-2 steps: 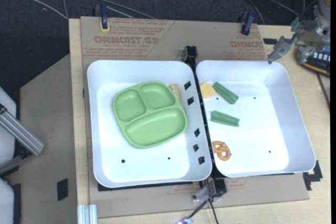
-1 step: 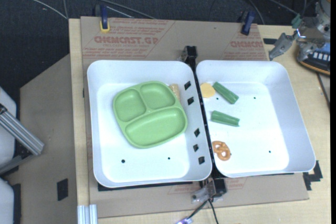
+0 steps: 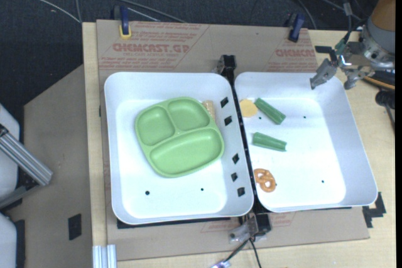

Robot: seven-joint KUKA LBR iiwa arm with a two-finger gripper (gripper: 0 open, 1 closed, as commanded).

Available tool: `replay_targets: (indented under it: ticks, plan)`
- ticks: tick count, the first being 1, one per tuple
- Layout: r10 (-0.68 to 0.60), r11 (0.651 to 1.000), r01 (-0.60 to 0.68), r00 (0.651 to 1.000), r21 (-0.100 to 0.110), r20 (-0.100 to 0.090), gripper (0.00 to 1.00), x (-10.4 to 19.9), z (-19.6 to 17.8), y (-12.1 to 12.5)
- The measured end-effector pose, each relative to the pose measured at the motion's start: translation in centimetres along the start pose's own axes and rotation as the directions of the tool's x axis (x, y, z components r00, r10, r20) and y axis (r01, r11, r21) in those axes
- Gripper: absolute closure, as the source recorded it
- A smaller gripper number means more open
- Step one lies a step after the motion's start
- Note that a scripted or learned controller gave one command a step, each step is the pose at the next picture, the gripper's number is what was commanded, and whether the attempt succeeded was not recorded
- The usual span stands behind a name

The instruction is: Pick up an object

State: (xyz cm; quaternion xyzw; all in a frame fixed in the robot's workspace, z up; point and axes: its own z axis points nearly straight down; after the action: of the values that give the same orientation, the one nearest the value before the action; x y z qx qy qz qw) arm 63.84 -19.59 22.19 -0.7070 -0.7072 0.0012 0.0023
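In the right bin [image 3: 339,154] lie two green sticks: one [image 3: 270,110] near the back left, the other [image 3: 269,142] a little nearer the front. A yellow round piece [image 3: 249,108] rests beside the first stick, and an orange pretzel [image 3: 265,180] lies at the front left. My gripper [image 3: 335,74] hangs over the bin's back right corner, apart from all of these, its fingers spread open with nothing between them.
The left bin [image 3: 125,185] holds a green divided plate [image 3: 179,135] with a small tan piece [image 3: 208,109] at its back edge. A black divider with clips [image 3: 233,135] runs between the bins. Blue clamps [image 3: 125,21] hold the cardboard base at the back.
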Motion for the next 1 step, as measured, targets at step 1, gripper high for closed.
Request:
replay_targets:
  ticks: [1]
  plan:
    - [0.000,1.000,0.000,1.000,0.001,0.000,0.00,-0.75,5.26,0.62]
